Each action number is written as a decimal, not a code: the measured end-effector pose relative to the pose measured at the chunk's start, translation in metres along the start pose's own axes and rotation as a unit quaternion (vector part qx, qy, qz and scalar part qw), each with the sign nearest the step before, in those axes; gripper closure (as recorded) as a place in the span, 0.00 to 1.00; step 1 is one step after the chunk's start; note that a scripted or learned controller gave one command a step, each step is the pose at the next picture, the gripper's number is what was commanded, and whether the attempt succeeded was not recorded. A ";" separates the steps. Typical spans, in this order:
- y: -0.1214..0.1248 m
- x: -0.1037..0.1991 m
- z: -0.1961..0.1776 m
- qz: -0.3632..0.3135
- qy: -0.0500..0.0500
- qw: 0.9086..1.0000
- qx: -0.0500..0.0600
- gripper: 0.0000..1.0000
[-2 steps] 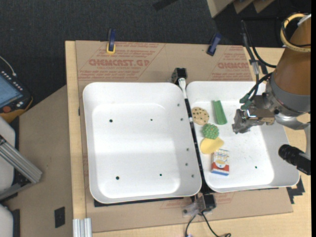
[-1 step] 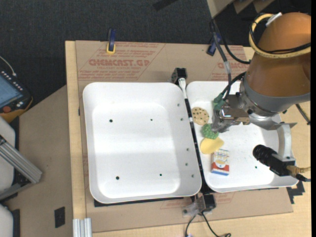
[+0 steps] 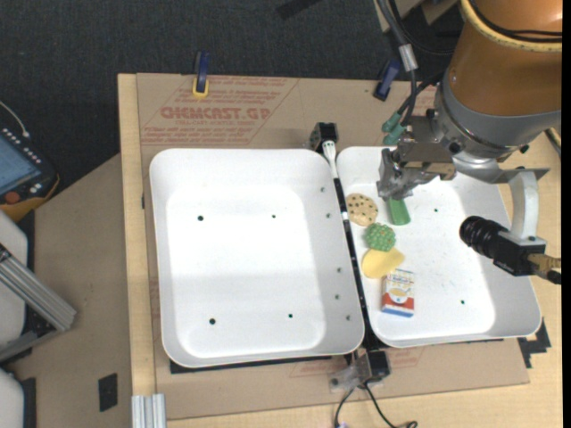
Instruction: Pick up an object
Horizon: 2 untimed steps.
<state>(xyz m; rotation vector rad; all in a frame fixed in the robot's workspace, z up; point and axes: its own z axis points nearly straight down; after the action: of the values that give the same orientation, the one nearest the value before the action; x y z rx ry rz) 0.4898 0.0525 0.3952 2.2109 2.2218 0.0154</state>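
A grey robot arm's gripper [image 3: 395, 188] hangs low over the right bin [image 3: 464, 324], directly above a green stick-shaped object [image 3: 398, 210], likely lining up a grasp. Just left of that object lies a round cookie [image 3: 361, 208]; below it sit a green bumpy piece [image 3: 380, 236], a yellow piece [image 3: 382, 261] and a small carton [image 3: 399, 293]. The arm's bulk hides the gripper's opening, so any hold cannot be judged.
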 end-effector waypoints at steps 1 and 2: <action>0.049 0.043 -0.028 0.000 0.000 1.000 0.002 1.00; -0.014 0.031 0.039 0.004 -0.002 1.000 0.012 1.00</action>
<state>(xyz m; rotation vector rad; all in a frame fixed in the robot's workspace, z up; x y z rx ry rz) 0.4761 0.0839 0.3561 2.2287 2.2237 -0.0139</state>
